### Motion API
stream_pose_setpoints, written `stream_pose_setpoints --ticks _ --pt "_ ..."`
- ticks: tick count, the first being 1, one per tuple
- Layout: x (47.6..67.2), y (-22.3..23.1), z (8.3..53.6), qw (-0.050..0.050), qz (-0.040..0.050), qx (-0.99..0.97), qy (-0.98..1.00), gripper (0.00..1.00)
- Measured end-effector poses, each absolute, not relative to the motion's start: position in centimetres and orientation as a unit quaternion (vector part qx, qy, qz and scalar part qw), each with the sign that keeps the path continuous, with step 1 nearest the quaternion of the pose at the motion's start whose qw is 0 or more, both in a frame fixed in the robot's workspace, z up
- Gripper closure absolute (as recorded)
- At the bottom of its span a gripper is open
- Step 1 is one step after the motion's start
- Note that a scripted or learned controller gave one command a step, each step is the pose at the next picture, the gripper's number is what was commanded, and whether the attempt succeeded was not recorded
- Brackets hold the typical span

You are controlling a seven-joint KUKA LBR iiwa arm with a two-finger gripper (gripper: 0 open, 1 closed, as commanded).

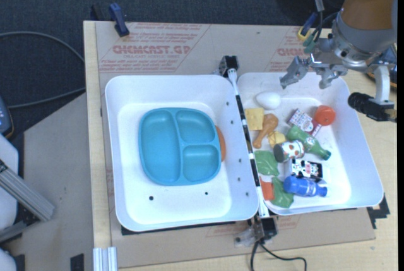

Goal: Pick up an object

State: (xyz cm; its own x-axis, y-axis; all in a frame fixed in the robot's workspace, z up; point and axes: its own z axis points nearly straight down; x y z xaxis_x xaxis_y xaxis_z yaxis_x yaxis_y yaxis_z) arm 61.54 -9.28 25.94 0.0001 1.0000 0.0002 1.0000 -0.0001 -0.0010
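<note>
Grey hand (313, 76) above the right bin (363, 156), fingers apart (nothing held), white egg (268, 100) just below.

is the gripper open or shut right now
Open: the gripper hangs above the right bin with its two fingers spread apart, nothing between them.

The grey arm reaches in from the right, its gripper (314, 72) spread open, holding nothing.
</note>
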Motion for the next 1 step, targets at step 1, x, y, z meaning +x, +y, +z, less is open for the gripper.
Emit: stream_pose_setpoints --ticks 1 --pt "53.81 -11.39 17.59 0.001 0.0006 -0.708 -0.707 0.00"
